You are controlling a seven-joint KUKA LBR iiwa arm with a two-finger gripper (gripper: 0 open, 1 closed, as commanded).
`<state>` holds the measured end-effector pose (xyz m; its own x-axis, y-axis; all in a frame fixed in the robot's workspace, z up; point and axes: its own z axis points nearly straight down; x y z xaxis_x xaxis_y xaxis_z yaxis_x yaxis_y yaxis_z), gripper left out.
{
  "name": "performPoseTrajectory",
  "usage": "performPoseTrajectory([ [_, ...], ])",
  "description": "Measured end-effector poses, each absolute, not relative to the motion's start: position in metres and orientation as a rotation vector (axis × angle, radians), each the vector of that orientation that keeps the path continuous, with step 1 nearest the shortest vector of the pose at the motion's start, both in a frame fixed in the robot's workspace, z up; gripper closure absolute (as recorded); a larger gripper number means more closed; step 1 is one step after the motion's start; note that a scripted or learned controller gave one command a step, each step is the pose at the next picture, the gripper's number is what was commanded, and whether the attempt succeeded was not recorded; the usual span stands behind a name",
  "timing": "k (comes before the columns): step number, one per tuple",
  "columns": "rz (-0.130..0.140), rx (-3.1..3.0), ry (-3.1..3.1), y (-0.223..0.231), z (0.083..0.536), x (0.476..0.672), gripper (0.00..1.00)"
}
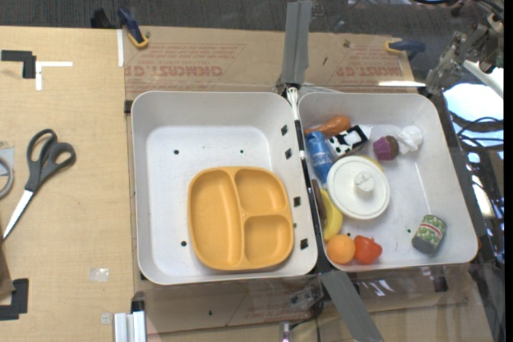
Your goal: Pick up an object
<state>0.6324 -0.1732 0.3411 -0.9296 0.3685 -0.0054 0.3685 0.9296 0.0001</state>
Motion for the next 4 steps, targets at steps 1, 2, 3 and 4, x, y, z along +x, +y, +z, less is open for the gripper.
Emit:
performPoseTrajectory([
  [1,0.000,0.642,3.072,-0.131,0.299,0.634,1.00],
  [2,0.000,0.563,3.087,-0.113,0.143,0.630,1.00],
  [3,-0.001,0.596,3.078,-0.163,0.312,0.643,1.00],
  [4,0.000,0.714,3.054,-0.198,0.121,0.648,1.00],
])
